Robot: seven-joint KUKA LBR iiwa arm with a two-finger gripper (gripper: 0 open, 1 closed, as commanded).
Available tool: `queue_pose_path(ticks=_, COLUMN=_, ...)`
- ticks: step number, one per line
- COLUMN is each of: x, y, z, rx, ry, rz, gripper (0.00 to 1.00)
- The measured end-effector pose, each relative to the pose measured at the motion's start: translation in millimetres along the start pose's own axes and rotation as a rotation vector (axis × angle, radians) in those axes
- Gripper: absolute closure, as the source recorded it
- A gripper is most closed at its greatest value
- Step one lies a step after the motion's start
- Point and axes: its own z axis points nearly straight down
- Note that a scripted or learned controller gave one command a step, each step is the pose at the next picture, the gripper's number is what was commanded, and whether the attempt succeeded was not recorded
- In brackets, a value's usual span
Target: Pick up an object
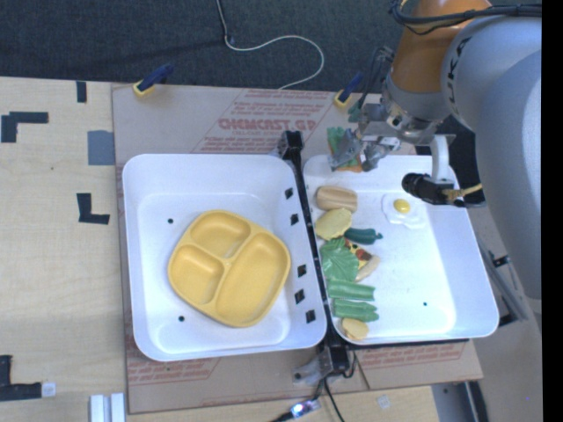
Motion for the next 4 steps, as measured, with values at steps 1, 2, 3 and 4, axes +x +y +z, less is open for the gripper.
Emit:
queue_pose_path(ticks=1, x=-1.6, y=7.8, z=-14.8, rx=-0.001, ry=0.001, rz=0.000, gripper=1.00)
queue_pose_path(ticks=2, x=-1.1, y=4.9, z=-3.2, rx=0.001, ry=-0.001, rz=0.001, gripper=1.00)
queue_pose_path(ticks=3, x=7.1, y=0.8, z=-16.8, rx=-0.001, ry=0.000, rz=0.002, gripper=1.00)
queue_pose_path(ticks=4, x=-6.3, y=-4.9, z=-2.3, rx=0.001, ry=-0.001, rz=0.003, gripper=1.00)
